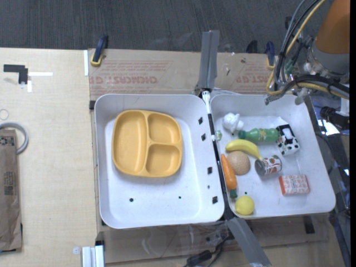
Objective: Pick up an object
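1. The arm (334,32) sits above the right bin's (320,204) far right corner; the claw's state: cannot tell.
2. Banana (243,146), green bottle (261,134), carrot (228,171) and lemon (245,205) lie in the right bin.
3. A yellow divided plate (147,143) fills the left bin (156,210).

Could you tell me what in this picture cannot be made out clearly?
- Gripper: the arm is cut off by the camera view's top right corner, and cables cover its wrist.
- Carrot: its lower end is too small to read.
- Can and box: labels too small to read.
- White toy: too small to identify.
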